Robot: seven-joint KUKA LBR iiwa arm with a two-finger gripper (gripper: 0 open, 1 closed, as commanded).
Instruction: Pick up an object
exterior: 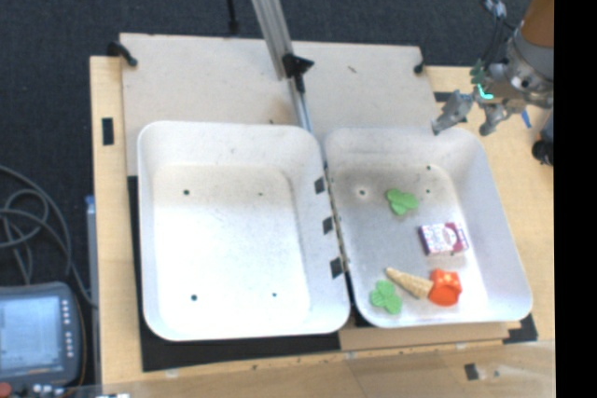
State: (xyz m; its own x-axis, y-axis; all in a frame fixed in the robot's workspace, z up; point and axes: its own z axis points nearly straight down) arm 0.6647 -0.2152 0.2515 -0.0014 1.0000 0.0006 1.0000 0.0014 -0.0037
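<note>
My pincer [471, 114] hangs spread and bare over the right bin's [494, 191] far rim.
Nearest me in that bin: green piece [385, 296], cone [407, 282], orange piece [445, 287]; farther, purple carton [442, 239], then green leaf [402, 200].

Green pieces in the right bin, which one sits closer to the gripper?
The upper green piece, near the bin's middle; the other green piece lies at the front beside the cone.

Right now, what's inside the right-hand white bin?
The right bin holds two green pieces, a purple-and-white packet, a tan cone and an orange-red piece. Nothing looks covered.
</note>
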